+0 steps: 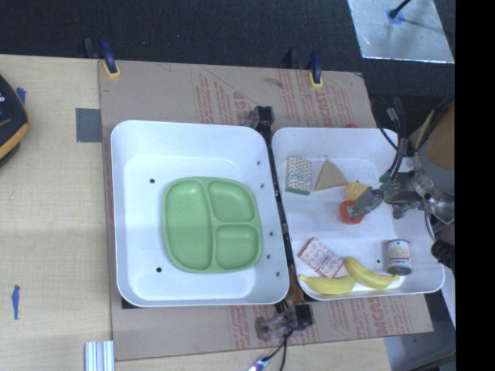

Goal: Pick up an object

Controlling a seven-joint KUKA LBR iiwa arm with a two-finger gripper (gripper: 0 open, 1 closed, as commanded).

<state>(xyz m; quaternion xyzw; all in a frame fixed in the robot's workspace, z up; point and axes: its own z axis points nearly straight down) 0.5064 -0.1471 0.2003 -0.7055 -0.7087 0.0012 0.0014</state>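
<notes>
The right bin (pixel 309 141) holds several small objects. A red round object (pixel 350 212) lies near its middle, with a small yellow piece (pixel 356 189) just behind it. My gripper (pixel 368 202) reaches in from the right, its tip right beside the red object and the yellow piece. A tan wedge (pixel 331 176) and a pale green packet (pixel 298 175) lie farther left. At the front are a red-and-white packet (pixel 320 257), two bananas (pixel 348 279) and a small tin can (pixel 397 256).
The left bin (pixel 131 207) carries a green divided plate (pixel 210 224). Both bins rest on a cardboard sheet (pixel 193 91) clamped at the back. The arm's grey wrist and cables (pixel 410 176) hang over the right bin's right side.
</notes>
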